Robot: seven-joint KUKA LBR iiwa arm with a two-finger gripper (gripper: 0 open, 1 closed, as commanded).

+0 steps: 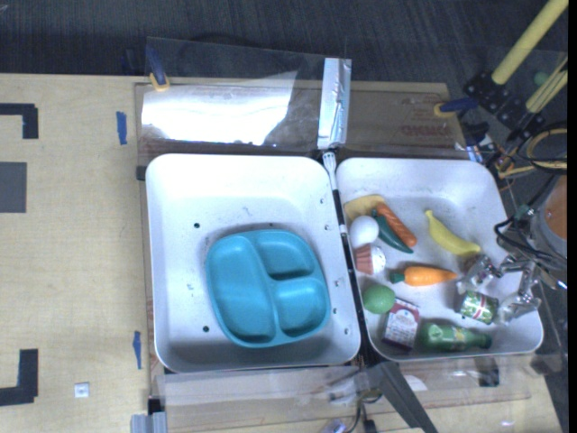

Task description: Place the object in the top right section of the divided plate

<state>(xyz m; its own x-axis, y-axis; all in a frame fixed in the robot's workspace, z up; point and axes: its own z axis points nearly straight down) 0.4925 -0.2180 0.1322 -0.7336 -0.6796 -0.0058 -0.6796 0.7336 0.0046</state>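
The blue divided plate (268, 285) lies in the left bin (180, 197), with one large section on the left and two smaller ones on the right, all bare. My gripper (499, 294) is low in the right bin (451, 183) near its right wall, open. Its metal fingers (475, 276) stand spread on either side of a small green-labelled can (478, 308). The can rests on the bin floor, and I cannot tell whether the fingers touch it.
The right bin also holds a banana (449, 233), a carrot (425, 276), another carrot on a green pepper (395, 226), a white egg (363, 231), a lime (379, 298), a green bottle (451, 336) and a small red-labelled pack (400, 325). Cables hang at the right.
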